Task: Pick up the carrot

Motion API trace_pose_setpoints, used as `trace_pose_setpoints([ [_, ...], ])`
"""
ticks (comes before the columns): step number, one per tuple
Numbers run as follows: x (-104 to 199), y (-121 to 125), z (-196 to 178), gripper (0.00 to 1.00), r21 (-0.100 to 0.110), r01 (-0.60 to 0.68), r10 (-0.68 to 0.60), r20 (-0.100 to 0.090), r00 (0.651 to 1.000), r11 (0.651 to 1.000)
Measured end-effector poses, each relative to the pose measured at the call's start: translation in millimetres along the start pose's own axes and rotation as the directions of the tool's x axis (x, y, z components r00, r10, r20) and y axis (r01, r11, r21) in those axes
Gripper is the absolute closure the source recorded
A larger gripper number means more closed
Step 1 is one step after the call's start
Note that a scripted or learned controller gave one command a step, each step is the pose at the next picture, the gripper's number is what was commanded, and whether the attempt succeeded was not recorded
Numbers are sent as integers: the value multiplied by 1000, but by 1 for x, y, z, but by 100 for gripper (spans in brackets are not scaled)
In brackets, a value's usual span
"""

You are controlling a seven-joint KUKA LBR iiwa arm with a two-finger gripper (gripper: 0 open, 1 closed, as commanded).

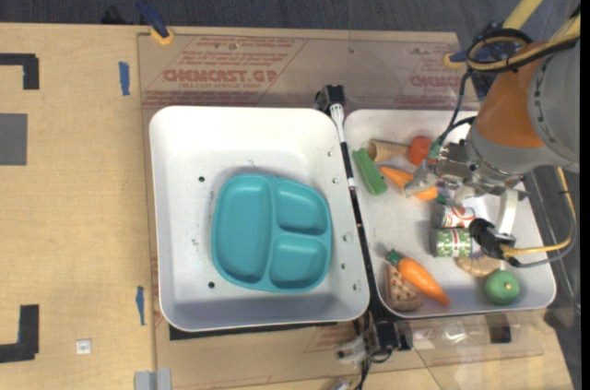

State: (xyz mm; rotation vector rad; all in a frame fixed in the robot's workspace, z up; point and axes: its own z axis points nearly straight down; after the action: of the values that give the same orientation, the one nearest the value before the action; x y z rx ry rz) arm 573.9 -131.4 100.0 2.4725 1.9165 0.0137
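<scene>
The carrot (422,277) lies near the front of the right bin (544,287), its green top against a speckled brown piece (401,289). The gripper (441,179) sits well behind it, toward the bin's back, over a small orange item (402,178) beside a green piece (371,171). From here I cannot tell how the gripper stands. A teal tray (272,231) fills the left bin (175,195).

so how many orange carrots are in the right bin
2. One carrot lies near the right bin's front edge; a smaller carrot sits beside the gripper. The arm may hide others.
</scene>
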Motion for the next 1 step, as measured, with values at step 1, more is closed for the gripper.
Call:
trace_pose_setpoints([
  [1,1,1,-10,100,-2,2,-2,0,1000,1000],
])
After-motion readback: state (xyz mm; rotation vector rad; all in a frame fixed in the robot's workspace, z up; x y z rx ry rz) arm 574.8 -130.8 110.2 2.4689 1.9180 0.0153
